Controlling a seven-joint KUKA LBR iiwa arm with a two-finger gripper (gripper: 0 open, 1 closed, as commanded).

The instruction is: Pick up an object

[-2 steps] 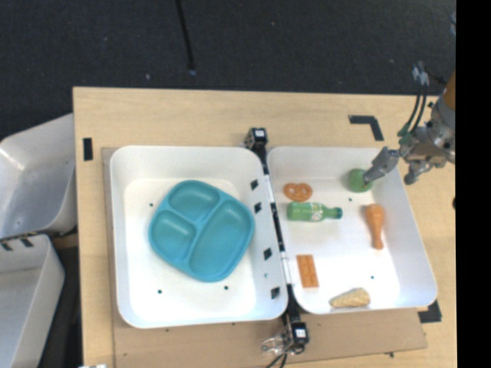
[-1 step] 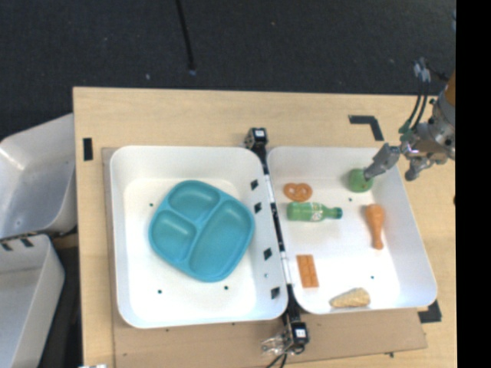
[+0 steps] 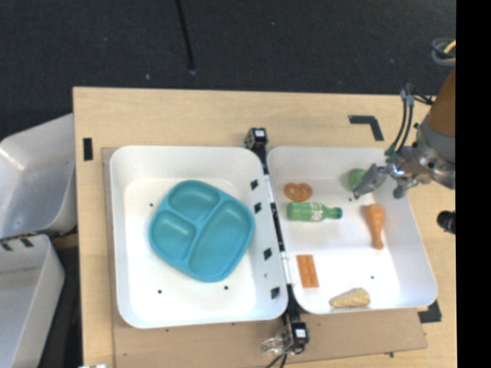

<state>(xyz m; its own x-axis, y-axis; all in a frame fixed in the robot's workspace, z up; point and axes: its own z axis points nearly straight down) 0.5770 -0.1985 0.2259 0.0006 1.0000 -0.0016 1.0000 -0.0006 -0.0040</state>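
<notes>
Nothing sat between my fingers (image 3: 381,180) — open, I judged (reaching stage) — next came descending onto the green ball (image 3: 356,178).

Grey metal wrist (image 3: 418,167), orange band (image 3: 445,102), black cables (image 3: 402,129)

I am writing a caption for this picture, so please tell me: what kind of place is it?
Probably a robotics lab test bench, not a kitchen. Two white bins sit on a wooden bench; a robot arm reaches over toy foods such as a green bottle and a carrot.
</notes>
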